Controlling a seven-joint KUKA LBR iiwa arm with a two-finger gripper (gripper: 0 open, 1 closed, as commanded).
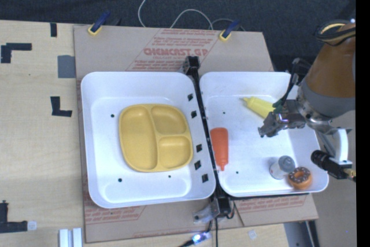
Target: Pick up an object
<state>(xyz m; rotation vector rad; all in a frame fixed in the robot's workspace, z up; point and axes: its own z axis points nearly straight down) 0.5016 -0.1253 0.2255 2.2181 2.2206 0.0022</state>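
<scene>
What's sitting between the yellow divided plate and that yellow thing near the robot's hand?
In the camera view, the bins' shared rims lie between the yellow plate and the yellow object. The orange carrot-like piece lies just below that line.

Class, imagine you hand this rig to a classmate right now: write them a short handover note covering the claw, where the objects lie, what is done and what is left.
Claw: over the right bin, low beside the yellow object. I cannot tell whether it is open or shut, and nothing is visibly in it.
Things: yellow object at the back of the right bin; orange carrot-like piece by the divider; grey round item and donut-like piece in the near right corner. The yellow divided plate sits in the left bin.
Done: the arm has reached into the right bin.
Left: grasp one object and lift it.
</scene>
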